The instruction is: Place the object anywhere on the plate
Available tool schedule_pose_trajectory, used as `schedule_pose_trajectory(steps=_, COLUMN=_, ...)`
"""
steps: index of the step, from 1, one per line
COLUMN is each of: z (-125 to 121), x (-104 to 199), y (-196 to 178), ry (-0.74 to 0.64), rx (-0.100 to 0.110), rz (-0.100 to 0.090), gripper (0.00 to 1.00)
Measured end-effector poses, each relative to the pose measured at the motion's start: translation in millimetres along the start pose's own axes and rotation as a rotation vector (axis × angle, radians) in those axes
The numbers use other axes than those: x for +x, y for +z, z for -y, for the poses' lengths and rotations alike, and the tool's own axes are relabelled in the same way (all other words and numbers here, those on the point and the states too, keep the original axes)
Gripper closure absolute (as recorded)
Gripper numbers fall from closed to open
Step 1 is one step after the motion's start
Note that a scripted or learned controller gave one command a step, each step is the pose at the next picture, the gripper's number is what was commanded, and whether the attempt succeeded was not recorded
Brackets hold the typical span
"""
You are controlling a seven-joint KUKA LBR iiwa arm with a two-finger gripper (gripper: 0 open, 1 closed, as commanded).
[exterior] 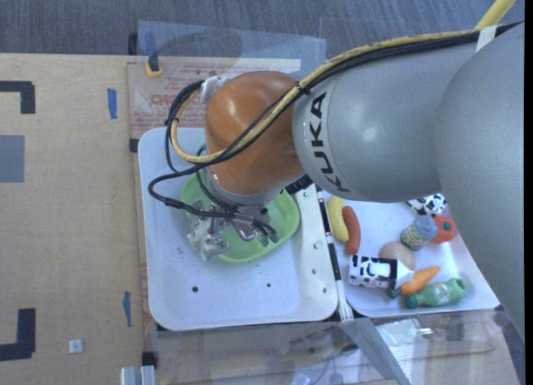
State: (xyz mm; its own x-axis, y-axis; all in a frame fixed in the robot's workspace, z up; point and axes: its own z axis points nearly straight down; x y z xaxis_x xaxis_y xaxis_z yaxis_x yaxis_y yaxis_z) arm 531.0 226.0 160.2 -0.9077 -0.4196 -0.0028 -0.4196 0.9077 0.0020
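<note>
**Arm low over the green plate in the left bin**

Here we are above the tabletop (67, 233), and the big grey arm (391, 117) sweeps in from the right, its orange band (246, 129) sitting right over the left bin (233, 292). Beneath it, the jaws (218, 229) hang over the green plate (283, 218), down at the plate's left side, tangled among black cables. How wide they stand, and whether anything sits between them, I cannot tell from up here; the wrist hides too much. Over in the right bin (479, 279) the toy food lies in a cluster: a banana (336, 218) beside a red sausage (352, 229), a black-and-white carton (372, 270), a carrot (420, 278) and a green bottle (436, 293) near the front edge. Which piece is the one to be placed, I cannot say
</note>
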Motion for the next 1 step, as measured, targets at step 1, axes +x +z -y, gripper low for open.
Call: schedule_pose_trajectory(steps=1, z=39.6, x=-38.5, y=-144.6, ry=-0.056, rx=0.001, rz=0.005, gripper=1.00)
